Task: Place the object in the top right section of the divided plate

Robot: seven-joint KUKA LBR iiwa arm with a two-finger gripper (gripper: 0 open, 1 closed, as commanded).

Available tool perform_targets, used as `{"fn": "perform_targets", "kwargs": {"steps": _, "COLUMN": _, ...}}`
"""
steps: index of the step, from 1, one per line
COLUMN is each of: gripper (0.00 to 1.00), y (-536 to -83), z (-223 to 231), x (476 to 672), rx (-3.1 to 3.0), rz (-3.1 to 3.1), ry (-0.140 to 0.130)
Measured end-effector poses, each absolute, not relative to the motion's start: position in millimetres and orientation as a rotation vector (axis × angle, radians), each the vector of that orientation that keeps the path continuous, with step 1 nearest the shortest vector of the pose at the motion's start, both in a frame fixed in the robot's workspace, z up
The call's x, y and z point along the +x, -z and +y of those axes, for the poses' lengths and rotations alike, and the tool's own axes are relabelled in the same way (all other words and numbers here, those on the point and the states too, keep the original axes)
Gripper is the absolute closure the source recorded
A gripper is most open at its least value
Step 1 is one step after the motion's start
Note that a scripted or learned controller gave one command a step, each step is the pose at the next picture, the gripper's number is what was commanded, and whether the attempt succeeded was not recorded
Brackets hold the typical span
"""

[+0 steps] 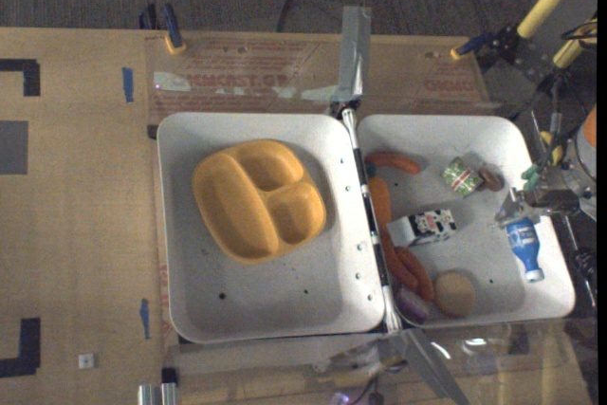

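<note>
The yellow divided plate (258, 199) lies in the left bin (190, 299), with one long section on its left and two smaller ones on its right; nothing rests in any of them. My gripper (524, 199) hangs at the right edge of the right bin (493, 133), just above the cap end of a blue bottle (524, 249) lying on the bin floor. From this angle I cannot make out whether the gripper has hold of anything.
The right bin also holds a green can (462, 176), a black-and-white milk carton (424, 226), a sausage (394, 162), a carrot (379, 199), red sausages (413, 268), a tan round item (455, 292) and a purple item (413, 303). A metal divider (365, 204) separates the bins.
</note>
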State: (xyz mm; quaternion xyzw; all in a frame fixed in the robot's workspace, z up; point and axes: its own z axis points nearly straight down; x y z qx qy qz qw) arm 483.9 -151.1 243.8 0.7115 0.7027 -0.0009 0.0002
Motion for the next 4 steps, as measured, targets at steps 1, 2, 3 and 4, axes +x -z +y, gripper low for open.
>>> {"fn": "perform_targets", "kwargs": {"steps": 1, "gripper": 1.00, "y": -212, "z": -89, "x": 482.8, "rx": 2.304, "rz": 2.139, "ry": 0.002}}
{"fn": "perform_targets", "kwargs": {"steps": 2, "gripper": 1.00, "y": -184, "z": -28, "x": 513.1, "rx": 2.153, "rz": 2.291, "ry": 0.002}}
{"fn": "perform_targets", "kwargs": {"steps": 3, "gripper": 1.00, "y": -184, "z": 21, "x": 552.7, "rx": 2.132, "rz": 2.307, "ry": 0.000}}
{"fn": "perform_targets", "kwargs": {"steps": 4, "gripper": 1.00, "y": -184, "z": 48, "x": 581.1, "rx": 2.158, "rz": 2.283, "ry": 0.001}}
